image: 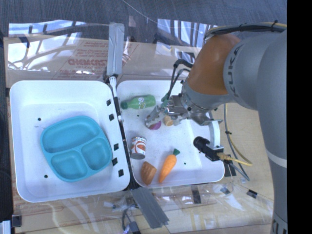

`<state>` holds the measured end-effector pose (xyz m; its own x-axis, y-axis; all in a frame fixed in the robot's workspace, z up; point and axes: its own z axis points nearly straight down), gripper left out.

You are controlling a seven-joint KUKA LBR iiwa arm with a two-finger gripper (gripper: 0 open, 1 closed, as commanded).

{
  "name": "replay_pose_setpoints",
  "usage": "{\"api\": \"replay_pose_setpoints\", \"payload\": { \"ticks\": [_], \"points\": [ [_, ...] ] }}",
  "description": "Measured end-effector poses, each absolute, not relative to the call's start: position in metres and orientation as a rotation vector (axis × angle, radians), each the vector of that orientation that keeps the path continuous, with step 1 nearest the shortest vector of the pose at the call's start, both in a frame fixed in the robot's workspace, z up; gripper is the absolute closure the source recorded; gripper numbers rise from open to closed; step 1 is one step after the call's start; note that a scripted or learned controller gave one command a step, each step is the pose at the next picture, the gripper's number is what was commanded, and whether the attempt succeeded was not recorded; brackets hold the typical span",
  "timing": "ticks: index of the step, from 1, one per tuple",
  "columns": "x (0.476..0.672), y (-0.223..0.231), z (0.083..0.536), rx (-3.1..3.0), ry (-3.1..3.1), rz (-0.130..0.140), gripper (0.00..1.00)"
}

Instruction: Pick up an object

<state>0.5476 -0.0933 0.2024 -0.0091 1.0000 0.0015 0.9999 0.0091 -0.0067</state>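
The purple object (pixel 154 125) lies near the middle of the right bin (pixel 204 174), just beside the tip of the gripper (pixel 158 115), which reaches in from three o'clock; whether it sits between the fingers I cannot tell from here, and whether the gripper is spread or pressed together I cannot tell either; a small tan piece (pixel 168 120) rests just at three o'clock of the purple one, under the gripper body. The green bottle (pixel 139 102) lies on its side toward twelve o'clock of the gripper, near the bin's far wall; a can (pixel 138 146) with a red label stands toward six o'clock; at five o'clock of it lie a brown bread-like piece (pixel 148 172) and, touching or nearly so, a carrot (pixel 168 165) with its green top pointing to one o'clock. In the left bin (pixel 24 106) lies a blue divided plate (pixel 75 147); both bins sit side by side on the desk (pixel 73 208).
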Motion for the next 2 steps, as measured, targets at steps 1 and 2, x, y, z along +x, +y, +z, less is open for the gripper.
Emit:
{"api": "replay_pose_setpoints", "payload": {
  "ticks": [1, 2],
  "points": [
    [0.533, -0.129, 0.091, -2.211, -2.228, 0.0, 0.0],
    [0.478, -0.167, 0.092, -2.215, -2.227, 0.0, 0.0]
  ]
}}
